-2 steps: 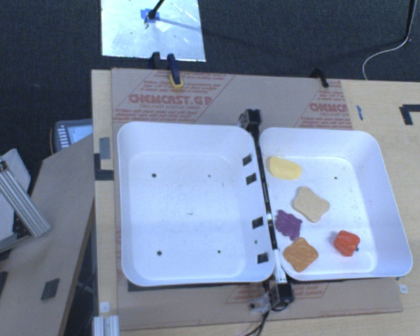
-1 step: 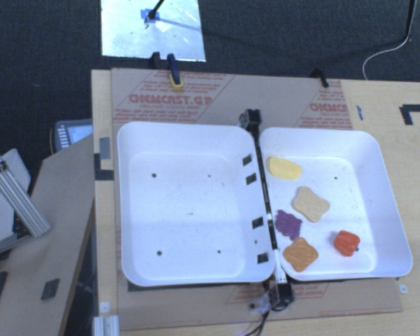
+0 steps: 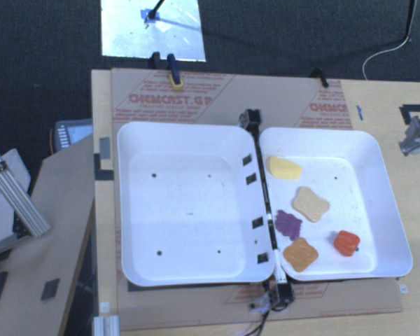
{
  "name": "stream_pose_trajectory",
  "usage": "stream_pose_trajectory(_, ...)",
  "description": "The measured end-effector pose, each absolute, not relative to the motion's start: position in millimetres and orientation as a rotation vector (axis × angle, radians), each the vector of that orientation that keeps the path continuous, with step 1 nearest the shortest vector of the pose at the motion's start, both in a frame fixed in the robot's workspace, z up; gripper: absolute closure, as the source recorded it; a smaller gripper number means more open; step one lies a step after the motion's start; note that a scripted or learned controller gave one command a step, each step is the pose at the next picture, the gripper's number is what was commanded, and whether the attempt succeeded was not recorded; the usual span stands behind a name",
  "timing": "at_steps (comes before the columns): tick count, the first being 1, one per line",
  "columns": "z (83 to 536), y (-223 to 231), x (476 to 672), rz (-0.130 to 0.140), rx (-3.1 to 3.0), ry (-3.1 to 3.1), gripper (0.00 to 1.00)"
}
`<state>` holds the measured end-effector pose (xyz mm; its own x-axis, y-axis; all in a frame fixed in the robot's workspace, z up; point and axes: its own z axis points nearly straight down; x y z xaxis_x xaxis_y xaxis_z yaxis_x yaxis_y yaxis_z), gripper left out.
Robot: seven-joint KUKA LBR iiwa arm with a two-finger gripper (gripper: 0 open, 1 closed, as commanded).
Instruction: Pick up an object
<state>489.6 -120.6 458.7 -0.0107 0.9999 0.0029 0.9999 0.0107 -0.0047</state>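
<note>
On the left of the bench sits the left bin, with nothing in it for me to take, so the move turns on the right bin beyond the black divider. Just past that divider lie three of the five pieces: the yellow piece near the far wall with its long axis running roughly across the view, the purple piece below it, almost touching the divider, and the orange piece closest to the near wall. A little further right is the beige piece, standing clear of its neighbours and lying on a slant. Further right again the red piece sits alone on bare floor. At the far right edge of the view, outside the bin's rim, I make out a small grey shape that I take to be my gripper – too little of it shows for me to tell whether it is open or shut, and I see nothing held in it. So every piece lies to the left of my hand and nearer the view's lower edge. The red and beige pieces look about equally near, and I judge the red one the easier reach – it has open space on all sides
</note>
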Motion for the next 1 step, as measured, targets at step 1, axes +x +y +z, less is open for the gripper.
stream_pose_trajectory(1, 494.7, -10.3, 487.1, -0.010, -2.206, -2.241, 1.00)
